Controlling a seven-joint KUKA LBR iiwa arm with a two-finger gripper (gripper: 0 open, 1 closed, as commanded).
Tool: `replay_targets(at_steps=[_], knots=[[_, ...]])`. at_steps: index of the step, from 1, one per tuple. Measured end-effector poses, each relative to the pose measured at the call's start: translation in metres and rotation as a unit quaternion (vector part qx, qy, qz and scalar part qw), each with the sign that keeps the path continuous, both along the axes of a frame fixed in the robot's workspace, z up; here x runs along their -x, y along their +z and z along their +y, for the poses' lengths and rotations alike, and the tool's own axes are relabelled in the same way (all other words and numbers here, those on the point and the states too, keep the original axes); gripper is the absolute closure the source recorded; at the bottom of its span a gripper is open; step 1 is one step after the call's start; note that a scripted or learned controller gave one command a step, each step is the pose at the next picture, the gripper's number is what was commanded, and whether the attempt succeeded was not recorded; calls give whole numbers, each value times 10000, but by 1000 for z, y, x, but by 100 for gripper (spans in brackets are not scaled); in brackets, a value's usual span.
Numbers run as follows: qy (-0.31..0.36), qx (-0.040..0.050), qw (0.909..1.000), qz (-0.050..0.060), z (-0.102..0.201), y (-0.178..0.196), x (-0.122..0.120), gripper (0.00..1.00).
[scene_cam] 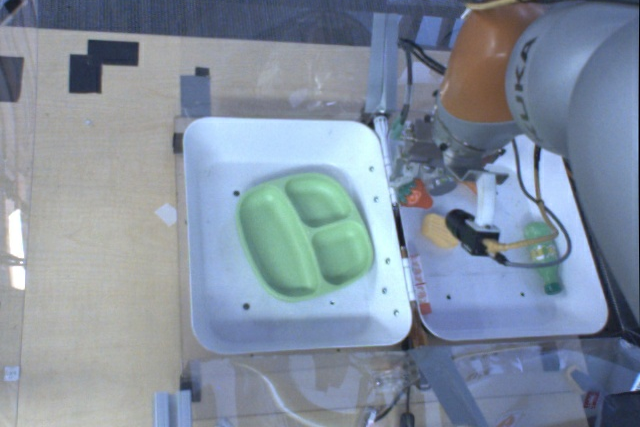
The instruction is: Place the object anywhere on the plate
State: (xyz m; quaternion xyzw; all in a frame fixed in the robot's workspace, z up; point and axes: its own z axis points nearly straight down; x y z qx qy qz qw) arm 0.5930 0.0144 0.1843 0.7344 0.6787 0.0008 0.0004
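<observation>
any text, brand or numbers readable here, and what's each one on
"KUKA": dark letters running vertically on the grey robot arm, beside its orange band; only partly legible.
Red-and-white strip on the rim between the two shallow white bins: carries print, too small and blurred to read.
Green three-compartment plastic plate: no markings visible.
Green bottle-shaped toy and yellow object: no readable label.

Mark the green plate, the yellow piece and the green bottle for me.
green plate [268,240]: camera view, floor of its large compartment.
yellow piece [436,231]: camera view, its exposed left part.
green bottle [543,250]: camera view, its body.
</observation>
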Motion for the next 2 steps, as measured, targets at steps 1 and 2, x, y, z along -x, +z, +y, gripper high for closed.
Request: replay_targets(at_steps=[1, 2], knots=[[699, -2, 9976, -9, 68, 23, 44, 100], [697, -2, 9976, -9, 68, 23, 44, 0]])
